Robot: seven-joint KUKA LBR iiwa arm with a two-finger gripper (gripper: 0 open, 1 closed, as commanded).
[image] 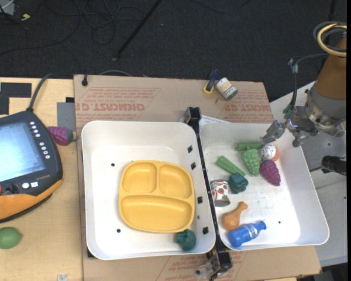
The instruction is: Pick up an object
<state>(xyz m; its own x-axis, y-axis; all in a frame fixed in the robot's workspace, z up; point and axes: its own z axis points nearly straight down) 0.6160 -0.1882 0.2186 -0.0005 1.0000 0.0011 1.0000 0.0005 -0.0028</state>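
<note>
bins [105,134]: smooth white plastic, slight sheen
tray [158,195]: yellow plastic, matt-smooth
bottle [245,233]: glossy blue plastic
grapes [269,172]: purple, bumpy plastic look
can [220,192]: printed label, shiny
board [134,101]: brown corrugated cardboard, matt, printed
bench [41,244]: pale wood look, matt
floor [164,34]: dark, rough carpet texture
pendant [17,157]: grey plastic casing, glossy screen
arm [330,86]: grey, with an orange satin band

Right bin's far end [292,227] lies open — toys crowd its middle, purple grapes [270,172] and green grapes [252,161].

Single fixed camera above bench [134,95], angled down, both bins framed
</note>
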